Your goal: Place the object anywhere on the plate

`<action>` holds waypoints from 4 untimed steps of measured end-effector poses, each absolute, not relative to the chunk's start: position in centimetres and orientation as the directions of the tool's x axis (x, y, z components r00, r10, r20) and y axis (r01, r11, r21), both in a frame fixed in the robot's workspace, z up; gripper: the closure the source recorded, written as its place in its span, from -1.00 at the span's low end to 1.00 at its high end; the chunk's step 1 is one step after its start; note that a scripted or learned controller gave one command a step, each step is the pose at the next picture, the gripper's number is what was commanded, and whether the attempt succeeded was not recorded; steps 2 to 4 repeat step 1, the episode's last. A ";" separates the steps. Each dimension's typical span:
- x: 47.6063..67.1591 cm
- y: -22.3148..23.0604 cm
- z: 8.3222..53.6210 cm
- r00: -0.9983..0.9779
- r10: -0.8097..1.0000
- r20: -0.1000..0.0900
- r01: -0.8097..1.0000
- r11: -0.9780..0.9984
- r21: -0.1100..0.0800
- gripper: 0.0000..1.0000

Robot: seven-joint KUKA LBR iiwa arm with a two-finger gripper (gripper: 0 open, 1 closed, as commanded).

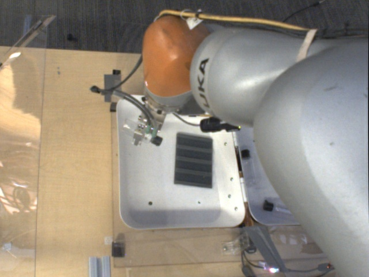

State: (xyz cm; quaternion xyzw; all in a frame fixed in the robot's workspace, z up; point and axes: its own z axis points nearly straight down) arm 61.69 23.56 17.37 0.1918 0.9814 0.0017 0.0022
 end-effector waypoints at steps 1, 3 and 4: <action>63.9 23.6 25.1 -0.993 0.114 -0.010 0.114 0.993 0.006 1.00; 63.9 23.6 25.1 -0.993 0.114 -0.010 0.114 0.993 0.006 1.00; 63.9 23.6 25.1 -0.993 0.114 -0.010 0.114 0.993 0.006 1.00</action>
